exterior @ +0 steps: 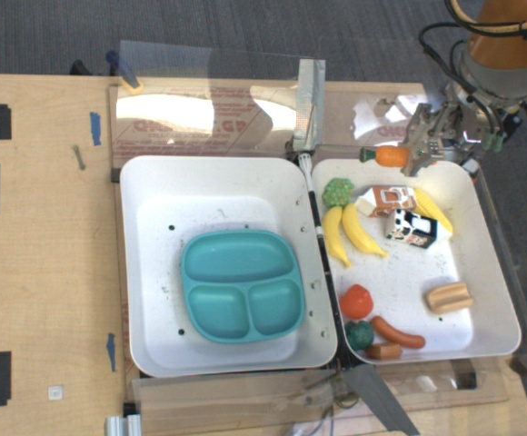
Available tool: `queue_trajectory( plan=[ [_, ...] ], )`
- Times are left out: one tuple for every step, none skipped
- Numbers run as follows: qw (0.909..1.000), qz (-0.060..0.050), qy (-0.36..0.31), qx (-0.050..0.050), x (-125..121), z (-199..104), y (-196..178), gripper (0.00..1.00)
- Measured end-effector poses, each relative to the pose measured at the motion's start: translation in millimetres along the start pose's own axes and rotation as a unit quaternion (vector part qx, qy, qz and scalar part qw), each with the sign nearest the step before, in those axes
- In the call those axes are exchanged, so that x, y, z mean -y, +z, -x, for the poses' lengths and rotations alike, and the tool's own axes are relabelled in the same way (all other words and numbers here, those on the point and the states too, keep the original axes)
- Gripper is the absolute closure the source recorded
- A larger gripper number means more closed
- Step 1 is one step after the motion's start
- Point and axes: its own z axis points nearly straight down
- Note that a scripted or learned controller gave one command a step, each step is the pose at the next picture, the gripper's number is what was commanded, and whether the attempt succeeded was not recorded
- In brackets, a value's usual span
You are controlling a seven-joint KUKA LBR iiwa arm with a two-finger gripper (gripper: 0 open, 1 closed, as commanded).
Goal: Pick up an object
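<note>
Camera view, arm: the grey arm with its orange band enters at the upper right, and the end effector (424,149) hangs over the far rim of the right bin (491,243).
End effector state: a carrot (389,156) sits at its tip; it looks pinched there, but how far apart the tips stand cannot be told.
Carrot position: at the right bin's far edge, just at 9 o'clock from the end effector, touching or nearly so.
Carrot long axis: roughly 9 to 3 o'clock, green end toward 9.
Other candidates: broccoli (338,191), bananas (350,232), a small box (393,199), a black-and-white item (412,229), a bread roll (449,296), a tomato (356,302) and a sausage (397,333) all lie toward 6 to 7 o'clock of the end effector.
Left bin (145,243): holds a teal divided plate (242,284).
Judgement: the carrot is the nearest target; a lift would show whether it is held.
</note>
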Motion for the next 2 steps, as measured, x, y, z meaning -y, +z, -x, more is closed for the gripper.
queue_trajectory(
  plan=[
    [0.9999, 0.001, -0.016, -0.004, -19, -71, 12, 1.00],
    [0.9962, 0.001, 0.087, -0.002, -92, -35, -15, 1.00]
  ],
)
